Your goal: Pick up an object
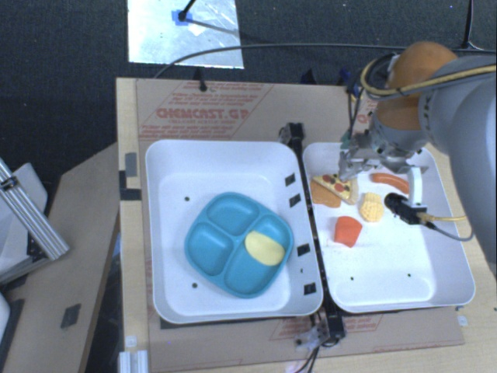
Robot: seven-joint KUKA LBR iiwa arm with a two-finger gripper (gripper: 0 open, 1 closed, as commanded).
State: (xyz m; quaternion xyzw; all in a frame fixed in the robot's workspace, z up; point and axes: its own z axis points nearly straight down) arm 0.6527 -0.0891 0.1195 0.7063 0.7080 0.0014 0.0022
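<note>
Pizza slice (332, 185) in rt bin (404, 286), jaws (347, 169) just above it.

Left bin (167, 231): blue divided plate (225, 247), yellow piece (265, 248) in its right compartment
Right bin (419, 274): pizza slice (332, 188), corn (372, 206), red chunk (348, 231), sausage (389, 180) (far side)
Gripper (351, 164): low over the pizza slice, at the bin's far left

A pizza slice (332, 186), sausage (389, 181), corn cob (372, 207) and red block (348, 231) lie flat near the right bin's (404, 286) far edge. A yellow piece (265, 248) rests on the left bin's (202, 169) blue tray (213, 243).
</note>
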